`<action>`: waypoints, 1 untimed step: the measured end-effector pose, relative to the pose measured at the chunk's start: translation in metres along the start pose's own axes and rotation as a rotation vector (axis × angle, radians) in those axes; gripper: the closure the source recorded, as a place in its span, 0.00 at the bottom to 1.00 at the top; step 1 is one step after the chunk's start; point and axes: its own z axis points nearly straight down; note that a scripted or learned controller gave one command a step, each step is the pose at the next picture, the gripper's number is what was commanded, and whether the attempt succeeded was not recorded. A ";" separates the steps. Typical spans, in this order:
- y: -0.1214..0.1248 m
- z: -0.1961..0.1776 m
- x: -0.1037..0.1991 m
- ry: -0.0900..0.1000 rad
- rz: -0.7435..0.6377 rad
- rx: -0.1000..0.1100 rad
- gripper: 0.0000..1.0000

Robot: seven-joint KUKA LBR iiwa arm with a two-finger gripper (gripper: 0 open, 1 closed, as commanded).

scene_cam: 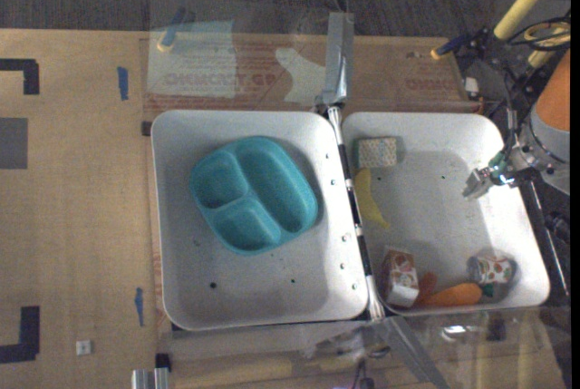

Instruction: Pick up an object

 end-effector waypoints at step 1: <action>0.050 0.008 0.126 0.003 0.024 0.003 1.00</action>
